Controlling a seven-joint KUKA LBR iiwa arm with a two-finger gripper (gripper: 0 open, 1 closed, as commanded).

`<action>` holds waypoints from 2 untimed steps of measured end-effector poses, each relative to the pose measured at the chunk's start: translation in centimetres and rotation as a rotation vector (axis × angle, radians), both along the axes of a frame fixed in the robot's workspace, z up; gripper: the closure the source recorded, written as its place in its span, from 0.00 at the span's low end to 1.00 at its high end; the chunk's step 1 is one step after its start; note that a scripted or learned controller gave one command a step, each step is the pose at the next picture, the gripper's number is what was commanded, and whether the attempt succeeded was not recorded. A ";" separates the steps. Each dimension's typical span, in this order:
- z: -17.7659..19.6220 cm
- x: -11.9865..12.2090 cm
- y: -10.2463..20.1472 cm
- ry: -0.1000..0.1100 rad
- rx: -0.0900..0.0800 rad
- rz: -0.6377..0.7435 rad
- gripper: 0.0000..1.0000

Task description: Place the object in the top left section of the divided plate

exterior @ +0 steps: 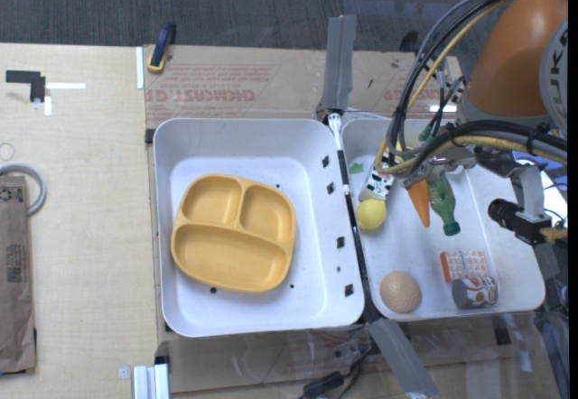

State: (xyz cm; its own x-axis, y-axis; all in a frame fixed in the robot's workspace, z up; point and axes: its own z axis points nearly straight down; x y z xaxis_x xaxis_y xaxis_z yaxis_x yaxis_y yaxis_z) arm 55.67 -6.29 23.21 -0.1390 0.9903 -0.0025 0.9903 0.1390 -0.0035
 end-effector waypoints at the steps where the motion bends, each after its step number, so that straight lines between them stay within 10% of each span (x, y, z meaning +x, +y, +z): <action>1: -2.8 -4.9 7.4 0.002 0.001 0.144 1.00; 2: 0.2 1.9 11.7 -0.001 0.001 0.144 1.00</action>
State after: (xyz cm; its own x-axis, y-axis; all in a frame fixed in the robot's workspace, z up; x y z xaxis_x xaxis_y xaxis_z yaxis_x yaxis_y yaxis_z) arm 57.55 5.39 23.44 -0.2796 0.9601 -0.0022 0.9601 0.2796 -0.0025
